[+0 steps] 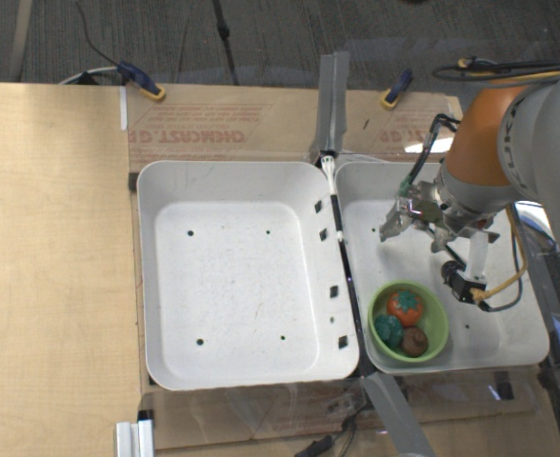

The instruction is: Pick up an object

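1. Progress: nothing lifted yet. The gripper [415, 228] hovers over the right bin [356, 198], with no object between its fingers; approach and grasp are both left to do.
2. Fingers: spread apart, nothing held.
3. Candidate objects sit in a green bowl [439, 334], below the fingers in the view and well apart from them, at the bin's near edge.
4. Bowl contents: an orange-red piece [406, 304], a teal piece [389, 328] and a brown piece [414, 342], small, rounded, packed touching.
5. Left bin [156, 255]: bare floor.
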You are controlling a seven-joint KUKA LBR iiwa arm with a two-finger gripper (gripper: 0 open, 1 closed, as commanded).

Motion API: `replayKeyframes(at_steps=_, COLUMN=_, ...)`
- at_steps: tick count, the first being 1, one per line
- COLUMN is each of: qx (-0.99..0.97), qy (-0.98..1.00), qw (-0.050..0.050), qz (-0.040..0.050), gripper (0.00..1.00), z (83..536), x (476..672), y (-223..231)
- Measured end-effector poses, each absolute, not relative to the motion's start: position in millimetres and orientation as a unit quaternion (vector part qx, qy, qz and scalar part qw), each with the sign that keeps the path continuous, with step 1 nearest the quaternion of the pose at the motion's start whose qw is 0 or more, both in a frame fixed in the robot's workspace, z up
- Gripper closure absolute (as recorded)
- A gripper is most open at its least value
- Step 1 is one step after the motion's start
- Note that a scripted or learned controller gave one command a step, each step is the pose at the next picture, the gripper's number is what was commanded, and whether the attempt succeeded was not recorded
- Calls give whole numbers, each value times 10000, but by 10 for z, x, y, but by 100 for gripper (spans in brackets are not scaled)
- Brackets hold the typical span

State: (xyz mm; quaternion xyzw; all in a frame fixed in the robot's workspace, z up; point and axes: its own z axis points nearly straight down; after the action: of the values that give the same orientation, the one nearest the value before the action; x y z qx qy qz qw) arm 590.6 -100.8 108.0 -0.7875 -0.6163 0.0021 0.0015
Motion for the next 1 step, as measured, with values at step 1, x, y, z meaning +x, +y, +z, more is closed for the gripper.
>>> replayKeyframes(at_steps=1, qx=-7794, qy=-6265, qw=-11, qz=6, gripper=0, z=2683, x=5642, y=-1846)
